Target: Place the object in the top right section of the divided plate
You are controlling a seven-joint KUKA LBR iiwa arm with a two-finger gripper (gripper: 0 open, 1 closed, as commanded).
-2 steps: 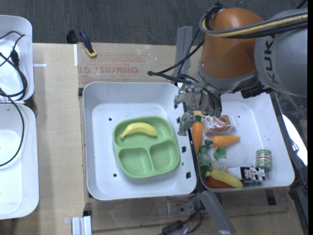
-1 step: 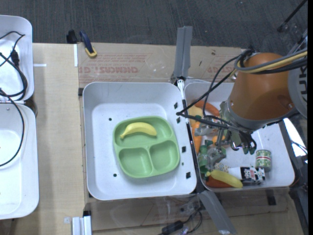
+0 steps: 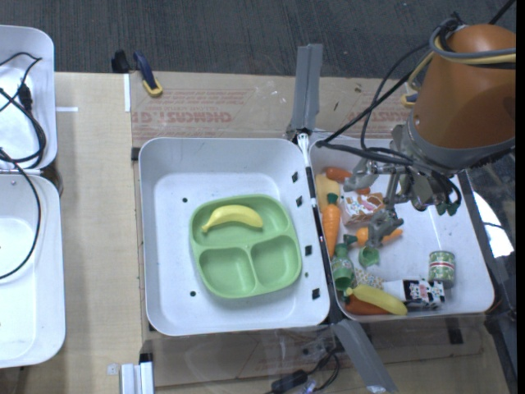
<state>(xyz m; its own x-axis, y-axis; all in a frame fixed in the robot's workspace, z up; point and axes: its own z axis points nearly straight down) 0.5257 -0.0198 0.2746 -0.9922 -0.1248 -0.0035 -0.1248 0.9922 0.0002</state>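
A green divided plate [image 3: 275, 261] lies in the middle of the left bin [image 3: 164, 245]. A yellow banana [image 3: 233, 217] rests in the plate's wide upper section, towards its left side. The two lower sections hold nothing. My gripper [image 3: 382, 222] hangs low over the middle of the right bin [image 3: 469, 235], under the orange wrist band [image 3: 463, 84]. It is just above a clear packet with red and white contents [image 3: 362, 206] and a small orange piece [image 3: 392, 235]. I see nothing clearly held in it.
The right bin holds several toy foods: a carrot [image 3: 330, 220], a green bottle [image 3: 342, 263], a yellow fruit [image 3: 380, 300], a green can [image 3: 441, 265] and a cow-patterned carton [image 3: 423, 292]. Black cables [image 3: 377, 105] loop off the wrist. A white tray [image 3: 25, 245] borders the left.
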